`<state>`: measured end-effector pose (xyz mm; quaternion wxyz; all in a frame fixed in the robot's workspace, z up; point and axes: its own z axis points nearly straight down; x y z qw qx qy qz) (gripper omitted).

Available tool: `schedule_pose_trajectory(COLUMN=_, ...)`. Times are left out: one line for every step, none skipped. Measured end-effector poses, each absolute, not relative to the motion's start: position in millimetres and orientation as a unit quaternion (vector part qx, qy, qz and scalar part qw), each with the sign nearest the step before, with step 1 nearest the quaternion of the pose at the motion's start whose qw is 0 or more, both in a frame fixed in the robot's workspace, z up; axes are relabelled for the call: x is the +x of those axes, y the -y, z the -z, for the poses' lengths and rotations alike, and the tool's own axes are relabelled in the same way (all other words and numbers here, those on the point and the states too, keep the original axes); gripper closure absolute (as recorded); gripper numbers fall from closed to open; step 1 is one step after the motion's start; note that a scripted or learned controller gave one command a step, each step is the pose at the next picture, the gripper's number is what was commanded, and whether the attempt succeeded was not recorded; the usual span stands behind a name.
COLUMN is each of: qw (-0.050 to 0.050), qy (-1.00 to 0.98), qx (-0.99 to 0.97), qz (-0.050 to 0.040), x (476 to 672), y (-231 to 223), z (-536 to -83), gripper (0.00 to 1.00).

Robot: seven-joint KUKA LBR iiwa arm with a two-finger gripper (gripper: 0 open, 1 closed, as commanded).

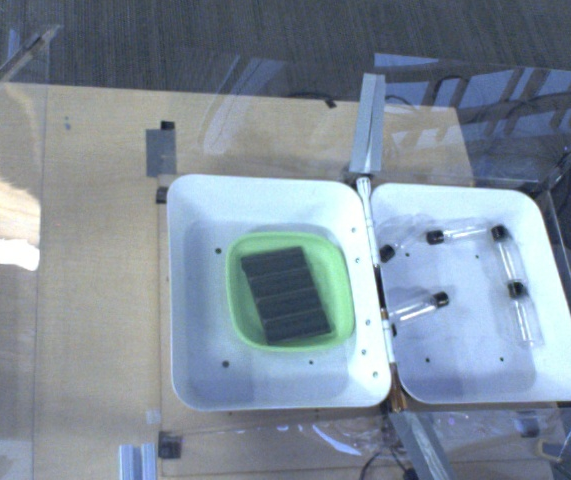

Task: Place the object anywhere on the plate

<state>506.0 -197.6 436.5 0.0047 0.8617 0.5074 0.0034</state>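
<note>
Above the two bins, whether the gripper is open, closed or carrying something is a thing I cannot tell, so I make no claim about it.

Going outward to the bench, the left bin (190, 298) bears a green plate (235, 288) near its middle. A dark ridged block (285, 295) lies flat on this plate, a little turned, and its whole outline stays inside the green rim. If this block is the object of the task, then I judge the placing as already done.

The block looks stiff, with several parallel grooves across its top. I guess it is light, maybe rubber or foam, and not slippery. The best hold would be across its two long sides, near the middle, so that it does not tip.

The right bin (555, 368) holds four clear tubes with black caps: one near the top (457, 234), one at the left (417, 308), and two in a line at the right (505, 258) (525, 313). They lie apart from each other. Such tubes are probably light, smooth and ready to roll, perhaps fragile; I would close gently across the barrel, not on the cap.
</note>
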Motion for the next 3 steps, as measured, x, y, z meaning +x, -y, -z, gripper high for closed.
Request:
schedule_pose_trajectory(qw=0.005, qy=-0.48, qx=0.877, qz=-0.0034, x=544.8, y=197.9, z=-436.3, gripper=0.0)
schedule_pose_trajectory(qw=0.004, qy=-0.572, qx=0.82, qz=-0.0026, x=497.6, y=196.9, z=-436.5, gripper=0.0)
schedule_pose_trajectory(qw=0.002, qy=-0.555, qx=0.832, qz=-0.0014, x=488.2, y=181.7, z=-318.7, gripper=0.0)
